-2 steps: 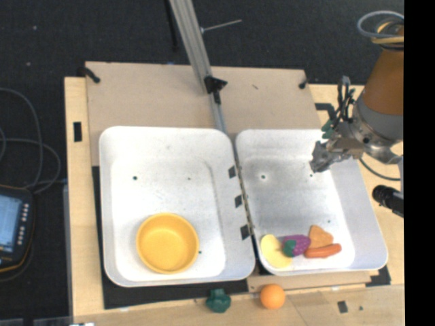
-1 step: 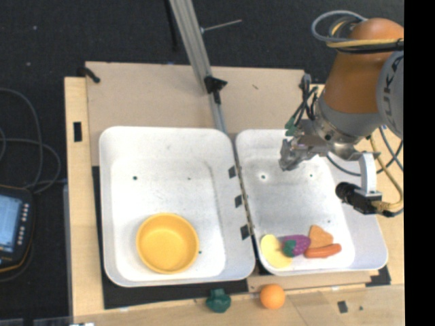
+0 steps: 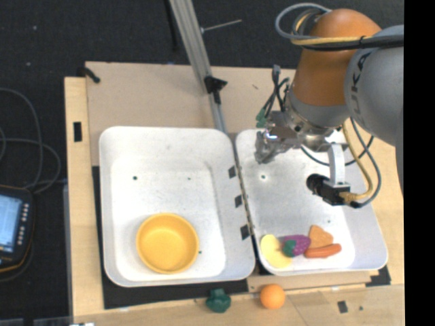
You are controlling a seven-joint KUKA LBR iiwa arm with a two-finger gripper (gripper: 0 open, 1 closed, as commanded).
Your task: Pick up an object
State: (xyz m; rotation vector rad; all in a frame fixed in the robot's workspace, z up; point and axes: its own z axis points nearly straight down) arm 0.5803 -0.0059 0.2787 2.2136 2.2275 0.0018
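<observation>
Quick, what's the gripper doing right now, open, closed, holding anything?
Gripper: cannot be told whether open or closed; it hangs over the right bin's far left corner, nothing visibly held.

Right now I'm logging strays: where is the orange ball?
In the camera view the orange ball lies on the bench, outside both bins, just below the right bin's near-left corner, with a small green object to its left.

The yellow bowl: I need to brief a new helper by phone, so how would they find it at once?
Look at the left white bin of the two on the bench. Near its front edge sits the yellow bowl, round and open side up, alone there. The other small items, including a carrot, crowd the front of the right bin; none is bowl-shaped.
</observation>
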